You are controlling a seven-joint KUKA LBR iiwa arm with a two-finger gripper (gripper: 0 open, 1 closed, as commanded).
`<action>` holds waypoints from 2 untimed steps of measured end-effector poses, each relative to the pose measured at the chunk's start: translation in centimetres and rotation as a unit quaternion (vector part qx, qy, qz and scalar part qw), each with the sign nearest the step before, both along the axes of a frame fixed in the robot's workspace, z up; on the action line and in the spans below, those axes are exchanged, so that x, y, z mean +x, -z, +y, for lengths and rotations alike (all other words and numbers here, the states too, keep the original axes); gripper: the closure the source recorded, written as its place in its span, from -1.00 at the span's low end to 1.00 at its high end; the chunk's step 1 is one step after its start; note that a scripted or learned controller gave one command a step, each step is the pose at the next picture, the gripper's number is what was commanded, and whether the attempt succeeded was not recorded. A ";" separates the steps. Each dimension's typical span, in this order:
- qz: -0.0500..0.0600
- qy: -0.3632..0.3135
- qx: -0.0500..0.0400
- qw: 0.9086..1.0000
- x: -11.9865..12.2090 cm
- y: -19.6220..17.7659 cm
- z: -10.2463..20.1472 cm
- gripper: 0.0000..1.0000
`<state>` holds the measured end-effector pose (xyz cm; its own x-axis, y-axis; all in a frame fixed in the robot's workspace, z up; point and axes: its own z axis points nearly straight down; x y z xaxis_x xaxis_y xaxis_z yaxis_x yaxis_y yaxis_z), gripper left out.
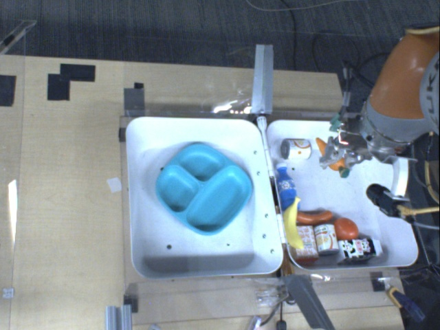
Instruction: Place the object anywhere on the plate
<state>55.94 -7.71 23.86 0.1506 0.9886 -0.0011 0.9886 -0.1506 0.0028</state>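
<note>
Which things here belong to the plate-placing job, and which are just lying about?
Job: blue plate in the left bin; gripper; small orange object beside it.

Lying about: can, blue bottle, banana, sausage, cable.

Blue plate (pixel 203 185) looks smooth glossy plastic, sitting in a matt white plastic bin (pixel 148 205). Bench (pixel 62 205) is pale wood-look, smooth. Divider post (pixel 263 81) at the bins' far edge is brushed metal.
</note>
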 end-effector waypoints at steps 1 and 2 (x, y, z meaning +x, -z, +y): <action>-0.002 -0.005 -0.001 1.000 0.2 -1.1 0.1 1.00; -0.002 -0.239 0.000 0.971 6.1 -0.2 4.8 1.00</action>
